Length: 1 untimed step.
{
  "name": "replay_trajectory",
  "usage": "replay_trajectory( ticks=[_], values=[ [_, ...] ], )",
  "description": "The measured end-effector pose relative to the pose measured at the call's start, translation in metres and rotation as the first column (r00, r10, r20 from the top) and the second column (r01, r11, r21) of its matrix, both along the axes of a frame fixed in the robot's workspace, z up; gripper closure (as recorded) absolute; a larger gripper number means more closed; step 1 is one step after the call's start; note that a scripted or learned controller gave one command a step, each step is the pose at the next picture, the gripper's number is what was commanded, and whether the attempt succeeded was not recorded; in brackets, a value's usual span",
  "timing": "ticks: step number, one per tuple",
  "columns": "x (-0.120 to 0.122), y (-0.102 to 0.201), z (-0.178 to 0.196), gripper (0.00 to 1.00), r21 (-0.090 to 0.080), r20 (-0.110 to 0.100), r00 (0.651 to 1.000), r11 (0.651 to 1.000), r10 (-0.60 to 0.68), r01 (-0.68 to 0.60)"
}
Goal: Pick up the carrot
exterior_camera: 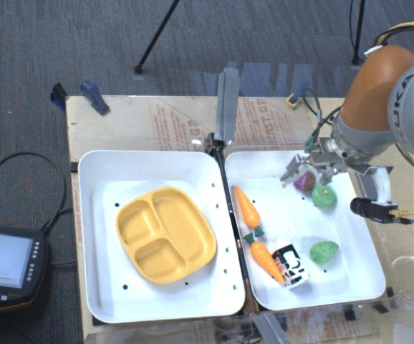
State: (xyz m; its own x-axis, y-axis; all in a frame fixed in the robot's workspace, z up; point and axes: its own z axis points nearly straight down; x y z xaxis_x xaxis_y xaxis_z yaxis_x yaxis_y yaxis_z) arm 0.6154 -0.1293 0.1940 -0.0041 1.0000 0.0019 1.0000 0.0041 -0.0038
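The tool (311, 169) hangs over the far part of the right bin (364, 264), and from this slanted view I cannot tell whether it is spread or pressed together; nothing shows pinched in it. Just beside it, toward the arm's side, sit a purple piece (305, 182) and a green apple (324, 196), so the tool is at the wrong spot for the task. Two carrots lie well to the tool's left and nearer the camera: one carrot (247, 207) along the bin's left wall, and a second carrot (266, 261) further forward, its tip touching or nearly touching a small black-and-white box (291, 265). A green lump (324, 251) rests forward of the tool, apart from both. The step in hand, as I judge it, is the approach. The first carrot looks the better choice, since it lies free of clutter, though close to the wall. To do it well, lift clear of the purple piece and apple before travelling, turn the wrist so the tool closes across the carrot's narrow width, not along its length, and come down over its thick middle. The yellow tray (165, 233) in the left bin (96, 192) on the surface (157, 120) plays no part.
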Motion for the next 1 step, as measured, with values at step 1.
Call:
replay_trajectory(
  ticks=[1],
  values=[
    [-0.0358, 0.0415, -0.0877, 0.0, -0.003, 0.015, 1.0, 1.0, 0.023, -0.023]
  ],
)
